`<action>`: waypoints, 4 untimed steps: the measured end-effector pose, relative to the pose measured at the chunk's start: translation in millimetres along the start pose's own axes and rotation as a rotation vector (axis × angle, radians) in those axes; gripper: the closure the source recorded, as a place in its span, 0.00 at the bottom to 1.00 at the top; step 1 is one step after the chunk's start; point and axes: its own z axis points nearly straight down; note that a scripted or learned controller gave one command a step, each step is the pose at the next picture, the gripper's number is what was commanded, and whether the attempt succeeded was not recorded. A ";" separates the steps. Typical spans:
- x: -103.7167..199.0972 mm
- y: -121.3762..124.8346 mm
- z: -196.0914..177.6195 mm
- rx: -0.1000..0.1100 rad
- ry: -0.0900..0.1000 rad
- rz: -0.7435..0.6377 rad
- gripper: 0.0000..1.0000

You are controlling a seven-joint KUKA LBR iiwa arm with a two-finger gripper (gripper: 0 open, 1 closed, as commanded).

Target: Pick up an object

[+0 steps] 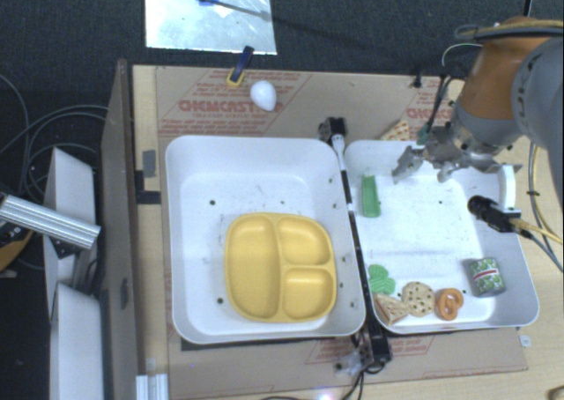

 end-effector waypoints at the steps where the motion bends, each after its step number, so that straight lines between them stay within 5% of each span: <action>1: 35.4 9.7 77.4 -0.005 -0.001 0.003 0.00; 2: 32.6 10.0 73.5 -0.007 -0.003 0.006 0.00; 3: 33.1 11.6 61.4 -0.012 -0.003 0.003 1.00; 4: 52.2 -17.3 -31.3 -0.011 -0.003 0.004 1.00</action>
